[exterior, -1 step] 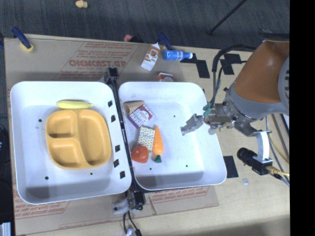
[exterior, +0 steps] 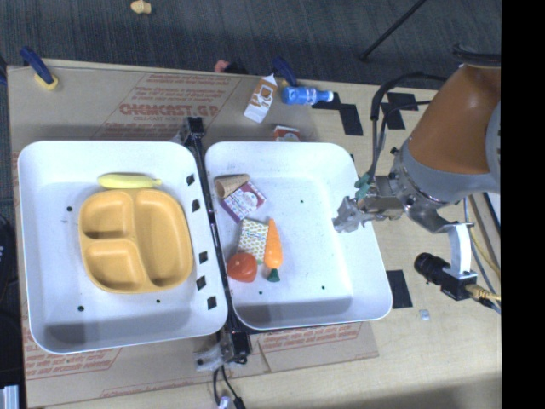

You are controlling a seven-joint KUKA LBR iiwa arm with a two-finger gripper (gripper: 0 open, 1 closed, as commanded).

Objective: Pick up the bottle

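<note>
The approach has barely begun: the gripper (exterior: 348,214), whose grip state I cannot tell, hangs over the right bin (exterior: 371,267), needing to reach the bottle (exterior: 305,96) on the bench behind it.

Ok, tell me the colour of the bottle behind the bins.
Blue bottle with a white end, seen in the camera view.
</note>
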